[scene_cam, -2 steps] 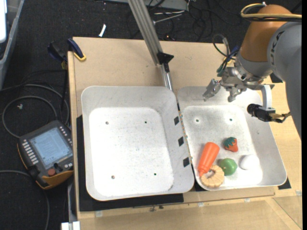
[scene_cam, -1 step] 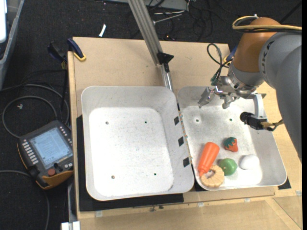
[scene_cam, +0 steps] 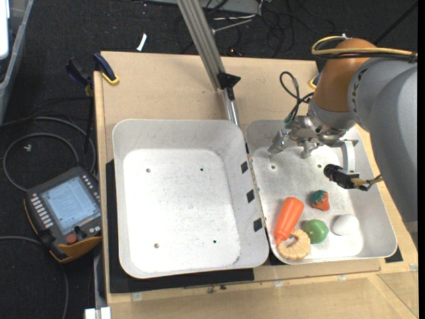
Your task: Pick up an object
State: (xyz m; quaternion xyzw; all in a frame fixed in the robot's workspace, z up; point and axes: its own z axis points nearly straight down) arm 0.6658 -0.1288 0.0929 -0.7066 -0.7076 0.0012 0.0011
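Note:
The right bin [scene_cam: 292,171] holds an orange carrot [scene_cam: 288,218], a small red piece with a green top [scene_cam: 320,200], a green round piece [scene_cam: 316,230], a white ball [scene_cam: 344,225] and a tan ridged disc [scene_cam: 294,246], all clustered at its near end. My gripper [scene_cam: 290,149] hangs over the far end of this bin, well apart from the cluster. Its two metal fingers [scene_cam: 275,145] are spread open, with bare bin floor between them. The grey arm and its orange band [scene_cam: 339,78] cover the bin's far right corner.
The left bin [scene_cam: 179,191] lies beside the right one, their rims overlapping in the middle. A slanted metal pole [scene_cam: 202,38] reaches down to the bins' far edge. A black cable plug [scene_cam: 340,175] hangs over the right bin. A teach pendant [scene_cam: 63,208] lies off the bench at left.

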